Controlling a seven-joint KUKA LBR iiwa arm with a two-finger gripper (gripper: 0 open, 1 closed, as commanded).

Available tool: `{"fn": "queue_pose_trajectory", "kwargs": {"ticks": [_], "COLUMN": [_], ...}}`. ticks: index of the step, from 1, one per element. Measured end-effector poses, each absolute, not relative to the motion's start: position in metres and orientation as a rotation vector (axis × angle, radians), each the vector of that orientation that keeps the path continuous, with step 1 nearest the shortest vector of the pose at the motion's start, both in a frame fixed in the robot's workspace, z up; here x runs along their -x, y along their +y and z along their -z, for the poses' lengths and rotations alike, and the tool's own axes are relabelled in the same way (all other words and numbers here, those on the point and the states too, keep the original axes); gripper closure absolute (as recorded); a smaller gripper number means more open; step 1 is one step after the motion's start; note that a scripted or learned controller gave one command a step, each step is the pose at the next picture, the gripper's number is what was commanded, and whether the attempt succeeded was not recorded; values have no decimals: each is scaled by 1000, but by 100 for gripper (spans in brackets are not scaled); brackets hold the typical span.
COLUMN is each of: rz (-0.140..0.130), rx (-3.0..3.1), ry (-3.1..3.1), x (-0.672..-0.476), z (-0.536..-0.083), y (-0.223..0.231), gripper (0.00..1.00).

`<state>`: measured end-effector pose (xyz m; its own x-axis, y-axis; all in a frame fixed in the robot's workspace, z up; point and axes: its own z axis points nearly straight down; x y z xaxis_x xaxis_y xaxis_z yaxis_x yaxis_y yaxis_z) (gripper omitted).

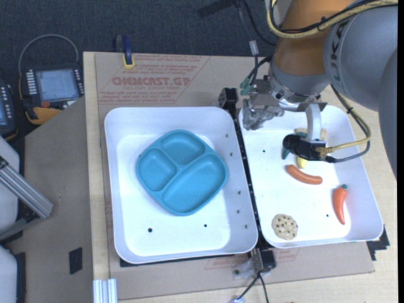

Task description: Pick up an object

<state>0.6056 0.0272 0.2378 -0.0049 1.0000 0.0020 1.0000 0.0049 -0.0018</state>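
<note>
Gripper: the gripper (255,120) hangs over the far left corner of the right bin (363,229); whether it is open or closed cannot be told, and nothing is seen in it.
Sausage: a sausage (303,175) lies nearer the camera, to the gripper's right.
Carrot: a carrot (340,204) lies further right.
Cookie: a cookie (285,226) lies well below the gripper.
Plate: a blue divided plate (182,170) sits in the left bin (120,144).

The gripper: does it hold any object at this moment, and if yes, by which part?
It cannot be told. The gripper is over the upper left corner of the right bin, apart from the sausage, carrot and cookie.
</note>
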Motion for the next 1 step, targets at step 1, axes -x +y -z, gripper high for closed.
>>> {"fn": "queue_pose_trajectory", "kwargs": {"ticks": [1], "rz": [4], "rx": [2215], "ry": [-2228], "x": [-616], "z": [-240], "y": [78], "gripper": [100]}}
